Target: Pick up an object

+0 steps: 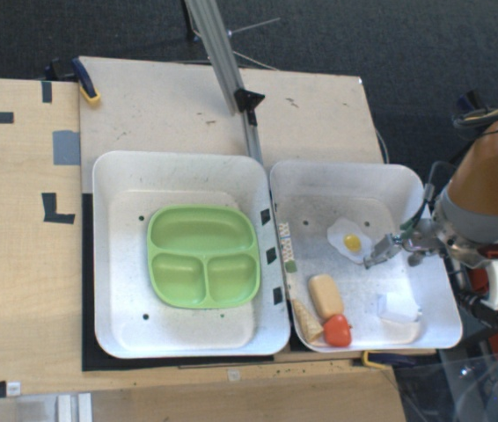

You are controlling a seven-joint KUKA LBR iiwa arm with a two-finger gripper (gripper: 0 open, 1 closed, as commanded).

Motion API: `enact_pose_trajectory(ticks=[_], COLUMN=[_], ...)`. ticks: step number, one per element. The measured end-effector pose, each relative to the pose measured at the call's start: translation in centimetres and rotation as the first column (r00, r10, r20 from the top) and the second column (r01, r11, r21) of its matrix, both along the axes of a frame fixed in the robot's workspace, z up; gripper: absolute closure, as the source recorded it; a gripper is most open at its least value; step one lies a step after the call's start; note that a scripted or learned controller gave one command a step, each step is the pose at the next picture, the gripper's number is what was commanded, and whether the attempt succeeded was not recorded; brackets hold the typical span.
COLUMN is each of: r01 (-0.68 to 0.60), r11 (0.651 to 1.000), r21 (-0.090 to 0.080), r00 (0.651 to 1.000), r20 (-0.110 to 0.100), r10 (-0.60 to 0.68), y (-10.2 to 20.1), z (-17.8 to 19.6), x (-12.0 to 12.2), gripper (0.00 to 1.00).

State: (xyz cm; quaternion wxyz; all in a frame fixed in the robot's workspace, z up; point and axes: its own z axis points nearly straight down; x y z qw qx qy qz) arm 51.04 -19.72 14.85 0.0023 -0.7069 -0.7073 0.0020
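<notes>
Tomato (338, 331); gripper (377, 255) beside fried egg (349, 239)

Two bins side by side on tabletop (170, 121) before you. Left bin (108, 236): divided plate (203, 256) lies near its middle. Right bin (407, 183): fried egg (347, 240) near centre, bread roll (325, 295) in front of it, tomato (338, 331) touching roll's front end by front wall, wafer stick (306, 320) just left of roll along left wall, crumpled wrapper (399, 308) at front right. Gripper (379, 253) sits just right of egg, arm entering over right wall. Metal rail (218, 47) runs back from seam between bins. Clamp (84, 79) at tabletop's back left corner.
</notes>
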Motion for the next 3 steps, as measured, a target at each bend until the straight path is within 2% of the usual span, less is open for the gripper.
enact_pose_trajectory(ticks=[1,2,3], r01=[-0.001,-0.002,-0.001], r11=[1.0,1.0,1.0], r21=[0.001,0.001,-0.002], r00=[1.0,1.0,1.0], r20=[-0.001,0.003,0.01], r10=[0.001,0.002,0.001], y=[0.1,0.1,0.5], z=[-5.4,-4.1,2.1], x=[-0.2,-0.1,-0.2], gripper=[0.0,1.0,1.0])
